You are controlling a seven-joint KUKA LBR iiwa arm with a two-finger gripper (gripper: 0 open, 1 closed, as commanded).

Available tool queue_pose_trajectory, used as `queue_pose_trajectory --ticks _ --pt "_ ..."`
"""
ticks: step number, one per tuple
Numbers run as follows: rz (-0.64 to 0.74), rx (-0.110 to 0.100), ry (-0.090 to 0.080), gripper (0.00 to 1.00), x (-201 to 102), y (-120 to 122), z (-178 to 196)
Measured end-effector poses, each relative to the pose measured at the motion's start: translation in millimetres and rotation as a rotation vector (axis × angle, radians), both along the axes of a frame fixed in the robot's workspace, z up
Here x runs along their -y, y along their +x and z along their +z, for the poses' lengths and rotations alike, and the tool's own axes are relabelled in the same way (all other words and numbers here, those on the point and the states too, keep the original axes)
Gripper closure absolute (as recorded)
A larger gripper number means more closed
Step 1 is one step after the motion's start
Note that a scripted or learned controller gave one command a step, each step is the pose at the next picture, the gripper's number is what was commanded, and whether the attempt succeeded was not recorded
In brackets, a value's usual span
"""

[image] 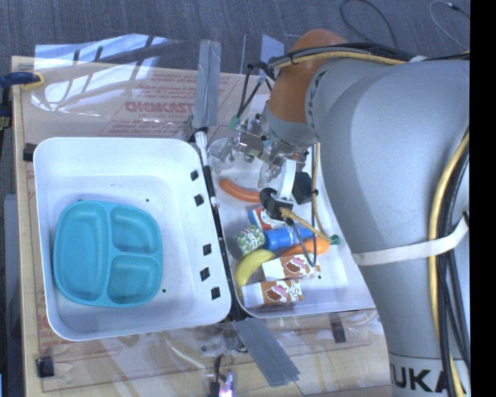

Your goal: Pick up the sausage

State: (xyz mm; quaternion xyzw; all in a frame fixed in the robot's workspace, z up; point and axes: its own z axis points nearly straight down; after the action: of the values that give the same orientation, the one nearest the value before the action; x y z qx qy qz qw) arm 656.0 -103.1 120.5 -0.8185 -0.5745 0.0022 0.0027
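The left white bin [45, 164] holds a teal divided tray [107, 253] lying flat near its left side. In the right white bin [341, 286], a yellow banana [252, 265] lies at the near left. Just beyond it are a green patterned ball [250, 239] and a blue bottle [283, 238], and two brown-and-white packets [291, 266] lie beside it. A blue clamp [16, 79] grips the counter's [107, 350] far left corner.

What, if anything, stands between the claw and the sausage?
Nothing visible does. The claw hangs close beside the sausage, which lies uncovered on the white floor of the bin. The banana and blue bottle lie further toward its near end, off that short path.
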Motion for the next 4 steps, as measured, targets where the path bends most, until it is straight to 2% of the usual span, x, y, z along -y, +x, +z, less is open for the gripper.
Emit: queue_pose_trajectory --ticks 1,2,3,4 --pt "0.087 0.019 -0.004 0.0 18 -48 -22" --pt "0.187 0.006 -0.002 0.0 36 -25 -28" --pt "0.191 0.005 -0.001 1.0 35 -24 -18" --pt "0.191 0.005 -0.002 0.0 35 -24 -18"
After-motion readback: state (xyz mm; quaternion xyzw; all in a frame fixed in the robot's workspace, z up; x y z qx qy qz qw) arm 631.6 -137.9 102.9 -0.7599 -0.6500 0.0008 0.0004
